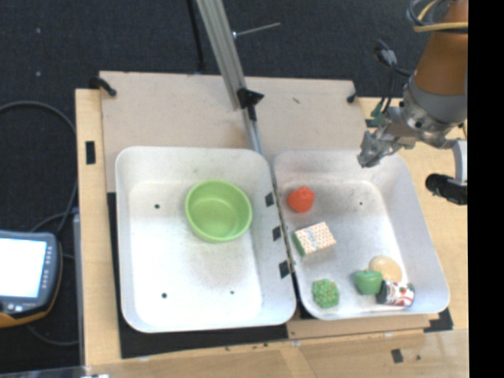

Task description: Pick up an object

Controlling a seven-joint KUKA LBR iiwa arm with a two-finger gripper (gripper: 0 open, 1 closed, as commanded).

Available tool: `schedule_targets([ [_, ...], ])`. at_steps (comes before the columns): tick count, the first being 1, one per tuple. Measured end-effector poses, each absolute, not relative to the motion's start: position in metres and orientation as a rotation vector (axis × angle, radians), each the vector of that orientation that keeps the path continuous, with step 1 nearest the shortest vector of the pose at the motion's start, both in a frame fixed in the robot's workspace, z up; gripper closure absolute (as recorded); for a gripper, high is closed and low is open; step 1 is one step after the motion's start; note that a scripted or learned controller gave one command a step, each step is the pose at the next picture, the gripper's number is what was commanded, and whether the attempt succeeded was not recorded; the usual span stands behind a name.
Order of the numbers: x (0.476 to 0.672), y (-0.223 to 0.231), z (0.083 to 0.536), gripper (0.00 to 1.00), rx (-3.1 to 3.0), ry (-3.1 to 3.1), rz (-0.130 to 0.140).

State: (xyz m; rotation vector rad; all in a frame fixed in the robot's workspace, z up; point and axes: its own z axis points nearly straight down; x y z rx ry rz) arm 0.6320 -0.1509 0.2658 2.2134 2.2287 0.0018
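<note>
Step in hand, as judged: approach, before any grasp. The pincer [370, 157] is seen over the far rim of the right bin [417, 211], above its back corner, with nothing between its tips. Whether the tips are spread or pressed together cannot be told; they are too small and blurred.

Candidates, all placed relative to the right bin: a red ball [301, 199] near its left wall towards the back; a patterned block [315, 238] near the middle, just in front of the ball; a green lump [325, 292] at the front left; a green piece [367, 281], a pale ball [385, 267] and a small dark-and-red item [395, 293] crowded at the front right, touching or nearly so. A green bowl [219, 210] is noted in the left bin [142, 290].

Next move, as judged: one target is to be chosen, the pincer carried inward over it and lowered. The red ball and the block stand apart and are likely easiest; the front-right cluster risks a fouled grasp.
</note>
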Motion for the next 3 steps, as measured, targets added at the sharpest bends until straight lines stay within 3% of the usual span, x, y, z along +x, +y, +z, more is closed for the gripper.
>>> schedule_targets([
  [3,0.626,-0.007,0.236,1.00,2.215,2.229,0.000],
])
